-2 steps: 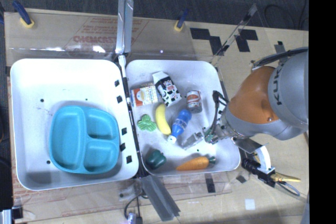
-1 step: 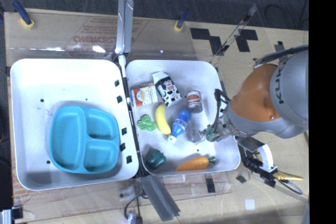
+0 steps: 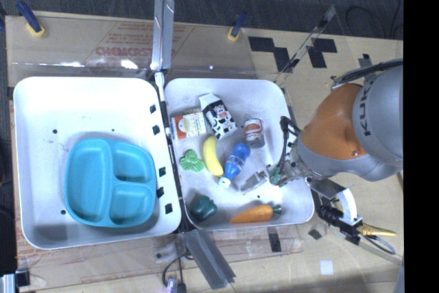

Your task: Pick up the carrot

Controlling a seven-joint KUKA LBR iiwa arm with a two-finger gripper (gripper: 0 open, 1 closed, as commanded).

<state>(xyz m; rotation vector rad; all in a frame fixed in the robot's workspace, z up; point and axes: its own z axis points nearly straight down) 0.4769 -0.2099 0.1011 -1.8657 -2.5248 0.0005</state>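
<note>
A: Biggest first. Grey arm with the orange band (image 3: 357,130) reaches in from the right, its claw (image 3: 264,178) low over the right white bin (image 3: 226,87). Is anything held?

B: The annotator can't tell; the claw's tip is small and cluttered, and its opening isn't readable. No item shows between its tips.

A: Far left of the claw?

B: A blue sectioned plastic tray (image 3: 110,182) in the left white bin (image 3: 34,147), well apart.

A: Near items?

B: A yellow plastic banana (image 3: 212,156) and a blue bottle (image 3: 235,161) just left of the claw, a small red can (image 3: 254,132) above it, a dark green pepper (image 3: 203,208) lower left.

A: Target?

B: The orange toy carrot with a green stem (image 3: 255,214) lies just below the claw, flat, near the bin's front wall.

A: Handling?

B: Likely light, rigid, smooth plastic, tapered, so it may slip. Best grip is across the thick middle, not the narrow tip.
</note>
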